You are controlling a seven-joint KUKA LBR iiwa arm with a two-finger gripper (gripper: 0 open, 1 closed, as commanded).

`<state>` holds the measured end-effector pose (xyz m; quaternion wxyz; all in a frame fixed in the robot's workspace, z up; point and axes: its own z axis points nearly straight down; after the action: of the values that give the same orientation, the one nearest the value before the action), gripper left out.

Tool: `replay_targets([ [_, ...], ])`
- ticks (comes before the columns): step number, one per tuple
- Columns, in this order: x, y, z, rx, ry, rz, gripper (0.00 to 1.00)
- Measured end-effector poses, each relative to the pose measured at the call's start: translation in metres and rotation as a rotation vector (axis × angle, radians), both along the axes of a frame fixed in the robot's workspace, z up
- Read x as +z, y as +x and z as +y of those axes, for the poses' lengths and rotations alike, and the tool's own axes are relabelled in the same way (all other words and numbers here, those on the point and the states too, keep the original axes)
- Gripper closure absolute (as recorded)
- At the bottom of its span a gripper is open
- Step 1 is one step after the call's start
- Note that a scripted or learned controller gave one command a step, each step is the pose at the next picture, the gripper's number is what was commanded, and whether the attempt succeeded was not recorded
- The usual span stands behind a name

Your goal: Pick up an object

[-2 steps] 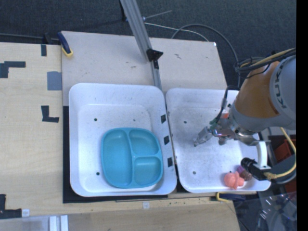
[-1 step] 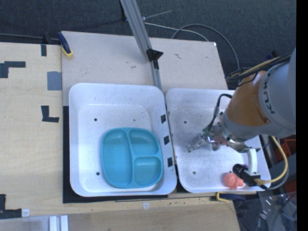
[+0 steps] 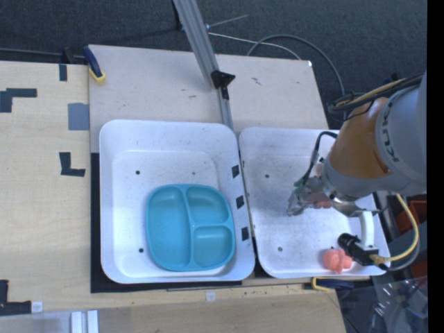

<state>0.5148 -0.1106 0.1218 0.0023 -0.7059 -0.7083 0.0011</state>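
The grey arm (image 3: 388,144) with its orange band reached in from the right over the right-hand white bin (image 3: 277,151); its hand (image 3: 300,205) hung low over the middle of that bin's floor, pointing toward the left; whether it was open or closed could not be told, for it was small and dark against the speckled white, and nothing could be made out in it. A pink object (image 3: 336,259), rounded and lumpy, lay in the near right corner of the same bin, apart from the hand and close to the bin's front rim; a black fitting (image 3: 350,245) on the arm's cabling sat just beside it. The left-hand white bin (image 3: 118,186) touched the right one along their shared edge; in it lay a blue divided plate (image 3: 187,226) with three compartments, flat on the floor toward the near side. The wooden desk (image 3: 41,186) carried both bins; dark tape marks showed on its left part; a blue and yellow clamp (image 3: 93,62) sat at the far left corner of the paler board behind the bins; a slanted metal rail (image 3: 198,33) ran down from the top to the gap between the bins.
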Motion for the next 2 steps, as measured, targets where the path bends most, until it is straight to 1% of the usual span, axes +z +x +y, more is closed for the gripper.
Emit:
replay_targets([
  [1, 0.053, -0.006, -0.008, -0.003, -0.003, -0.007, 1.0],
  [2, 0.101, -0.005, -0.008, -0.002, -0.003, -0.008, 1.0],
])
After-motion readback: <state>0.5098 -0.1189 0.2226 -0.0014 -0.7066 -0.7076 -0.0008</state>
